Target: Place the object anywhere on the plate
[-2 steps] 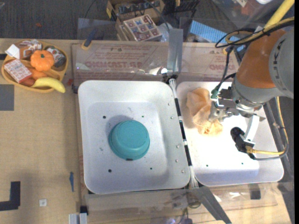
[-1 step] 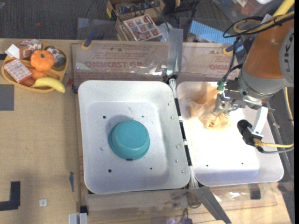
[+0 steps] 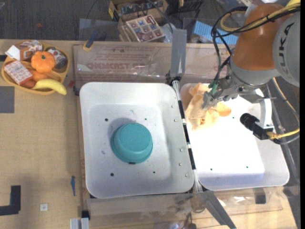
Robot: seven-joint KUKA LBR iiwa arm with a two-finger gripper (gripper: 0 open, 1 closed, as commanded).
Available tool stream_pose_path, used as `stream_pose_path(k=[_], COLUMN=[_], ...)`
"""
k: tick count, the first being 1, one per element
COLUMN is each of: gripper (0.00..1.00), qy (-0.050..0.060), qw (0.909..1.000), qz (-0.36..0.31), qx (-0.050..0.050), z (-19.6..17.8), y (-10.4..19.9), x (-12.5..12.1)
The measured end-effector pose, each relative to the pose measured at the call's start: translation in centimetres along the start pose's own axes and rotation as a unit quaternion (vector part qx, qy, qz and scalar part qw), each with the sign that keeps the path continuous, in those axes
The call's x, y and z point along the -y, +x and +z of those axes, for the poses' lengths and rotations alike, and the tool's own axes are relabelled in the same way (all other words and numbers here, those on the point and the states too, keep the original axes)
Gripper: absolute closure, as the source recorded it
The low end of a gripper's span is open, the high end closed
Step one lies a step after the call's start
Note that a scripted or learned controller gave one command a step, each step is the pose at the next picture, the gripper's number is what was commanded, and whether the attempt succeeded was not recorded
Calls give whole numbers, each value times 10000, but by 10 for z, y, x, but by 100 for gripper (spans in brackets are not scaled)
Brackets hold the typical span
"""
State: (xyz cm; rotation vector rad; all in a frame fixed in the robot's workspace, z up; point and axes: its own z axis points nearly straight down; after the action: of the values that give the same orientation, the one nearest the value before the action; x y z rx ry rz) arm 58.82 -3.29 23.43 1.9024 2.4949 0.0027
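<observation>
Pale, crumpled and cloth-like, the object lies in the right bin, bunched against that bin's upper left corner, with an orange patch on its side nearest the arm. It sits directly under and just to the left of the gripper, whose tip comes down onto the object's upper right edge; the overexposed white of the bin and the dark gripper body make it impossible to tell whether anything is between the fingers or how wide they stand.

Left of the gripper, across the divider between the 2 bins, the left bin carries the teal plate, a round dish seen upside-down or domed, resting near that bin's centre and well apart from the object. The arm rises up and to the right of the gripper, its orange band broad above the wrist. Far to the gripper's left, beyond the left bin, a bowl of toy fruit sits on the bench with a banana and a small pumpkin.
</observation>
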Motion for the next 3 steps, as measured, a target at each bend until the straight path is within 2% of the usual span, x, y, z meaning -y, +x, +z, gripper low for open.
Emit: stream_pose_path(k=[1, 2, 3], gripper=[100, 100, 100], qy=[-9, -17, -30], qw=[9801, 9218, 8273], qz=[-1985, -3877, -5618], qx=[0, 3, 6], z=[11, 19, 9], y=[30, 67, 104], x=[-37, -72, -105])
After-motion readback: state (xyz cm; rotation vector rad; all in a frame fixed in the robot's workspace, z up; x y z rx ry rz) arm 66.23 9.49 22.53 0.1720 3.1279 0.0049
